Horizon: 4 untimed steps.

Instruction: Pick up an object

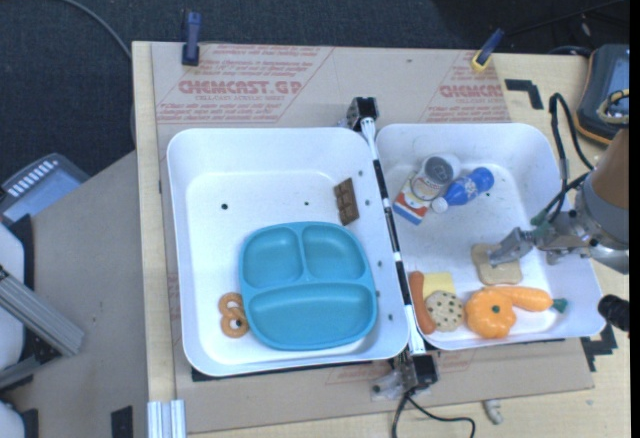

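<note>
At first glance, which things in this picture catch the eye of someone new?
The big blue plate with three compartments fills the left bin. In the right bin, a bright orange pumpkin sits near the front edge, beside a cookie. The gripper reaches in from the right, above a beige piece.

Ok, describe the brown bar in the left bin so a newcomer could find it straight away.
Start at the left bin, the one holding the blue divided tray. Look above the tray's upper right corner, by the divider between the bins: the chocolate bar lies there. It is dark brown, rectangular and scored into squares, unlike the tan ring-shaped pretzel at the tray's lower left.
</note>
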{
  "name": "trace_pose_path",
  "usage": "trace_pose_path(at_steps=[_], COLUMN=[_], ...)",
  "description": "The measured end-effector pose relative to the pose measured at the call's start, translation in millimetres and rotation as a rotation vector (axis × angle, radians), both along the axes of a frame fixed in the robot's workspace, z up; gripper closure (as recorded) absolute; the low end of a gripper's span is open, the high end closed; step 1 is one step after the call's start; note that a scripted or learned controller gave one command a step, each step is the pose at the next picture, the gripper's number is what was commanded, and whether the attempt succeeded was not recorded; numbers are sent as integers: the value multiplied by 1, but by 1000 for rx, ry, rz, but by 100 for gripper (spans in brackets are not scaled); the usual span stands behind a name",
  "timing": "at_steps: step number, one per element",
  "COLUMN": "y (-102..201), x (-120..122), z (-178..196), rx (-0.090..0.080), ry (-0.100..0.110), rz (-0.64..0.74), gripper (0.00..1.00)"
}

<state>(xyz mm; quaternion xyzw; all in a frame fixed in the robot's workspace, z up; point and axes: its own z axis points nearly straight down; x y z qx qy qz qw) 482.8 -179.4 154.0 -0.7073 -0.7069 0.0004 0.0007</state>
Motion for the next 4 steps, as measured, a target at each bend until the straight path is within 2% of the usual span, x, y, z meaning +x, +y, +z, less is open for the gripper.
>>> trace_pose_path(at_steps=[1, 2, 3, 4], y=[23, 69, 73, 72], x=[26, 54, -2, -1], z=[-67, -67, -67, -57], rx=[-1, -3, -3, -6], ry=[-5, -11, -9, -12], rz=[0, 2, 0, -2], gripper=[0, 0, 0, 100])
